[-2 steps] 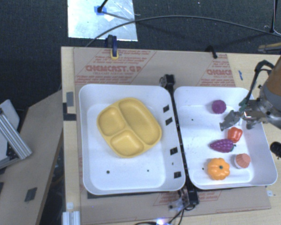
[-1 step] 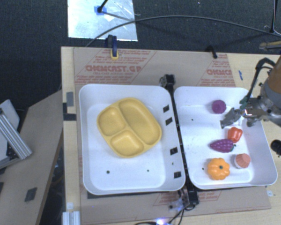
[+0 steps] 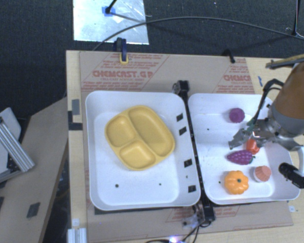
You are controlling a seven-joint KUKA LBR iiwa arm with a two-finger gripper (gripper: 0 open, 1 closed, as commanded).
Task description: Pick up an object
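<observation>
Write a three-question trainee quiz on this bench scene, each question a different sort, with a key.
1. True or false: the yellow tray lies in the left bin.
2. Which toy lies nearest the claw? A) the pumpkin B) the purple ball C) the grapes
3. Fill in: the yellow tray has ___ compartments.

Key: 1 true; 2 C; 3 three.
</observation>
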